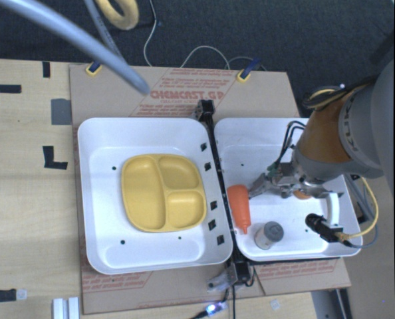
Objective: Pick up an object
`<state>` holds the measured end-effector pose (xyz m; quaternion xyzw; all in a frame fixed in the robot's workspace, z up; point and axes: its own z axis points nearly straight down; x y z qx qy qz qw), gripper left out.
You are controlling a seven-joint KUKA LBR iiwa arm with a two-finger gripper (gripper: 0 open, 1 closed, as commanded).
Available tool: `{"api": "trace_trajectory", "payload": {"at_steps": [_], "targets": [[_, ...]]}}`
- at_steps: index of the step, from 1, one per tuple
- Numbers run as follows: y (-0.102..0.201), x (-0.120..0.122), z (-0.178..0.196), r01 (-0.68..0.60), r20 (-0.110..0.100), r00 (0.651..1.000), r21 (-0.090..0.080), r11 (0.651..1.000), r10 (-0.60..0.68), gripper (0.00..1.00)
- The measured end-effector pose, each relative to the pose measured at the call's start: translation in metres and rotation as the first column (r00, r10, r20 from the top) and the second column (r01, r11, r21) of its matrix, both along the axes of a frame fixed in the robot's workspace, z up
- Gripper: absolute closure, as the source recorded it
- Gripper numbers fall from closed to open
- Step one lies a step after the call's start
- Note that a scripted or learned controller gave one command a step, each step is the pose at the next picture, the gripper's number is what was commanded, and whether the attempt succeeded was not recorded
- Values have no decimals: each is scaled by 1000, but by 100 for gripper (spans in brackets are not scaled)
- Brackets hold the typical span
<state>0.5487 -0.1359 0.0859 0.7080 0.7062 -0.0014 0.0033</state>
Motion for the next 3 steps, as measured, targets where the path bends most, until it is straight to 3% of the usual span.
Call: {"api": "trace_trajectory", "payload": {"at_steps": [1, 3], "targets": [[1, 0, 10, -2, 0, 1000, 1, 1000, 2, 100], [8, 9, 119, -4, 1, 1000, 6, 1000, 4, 100]]}}
